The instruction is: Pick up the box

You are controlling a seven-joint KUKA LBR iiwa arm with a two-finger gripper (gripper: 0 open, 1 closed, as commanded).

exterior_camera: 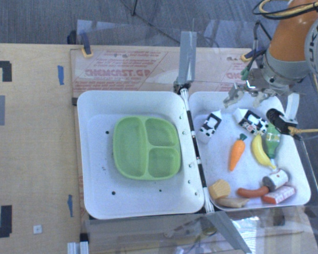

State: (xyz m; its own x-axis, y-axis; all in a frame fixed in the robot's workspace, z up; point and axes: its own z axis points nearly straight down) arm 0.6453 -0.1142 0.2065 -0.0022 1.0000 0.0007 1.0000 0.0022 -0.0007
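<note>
While hovering over the right bin's (217, 160) far rim, gripper (249, 95) fingers spread and pinching nothing, seems aimed at the cow-patterned box (253, 121), lying loose inside that bin near its far wall.

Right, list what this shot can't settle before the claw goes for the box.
- Claw, camera view: small and blurred under the wrist, so its state is unclear.
- Box: at the right bin's near corner, its label too small to read, one end behind the can.
- Patterned items beside the claw: too blurred to identify.
- Arm: cut off by the top and right edges.
</note>
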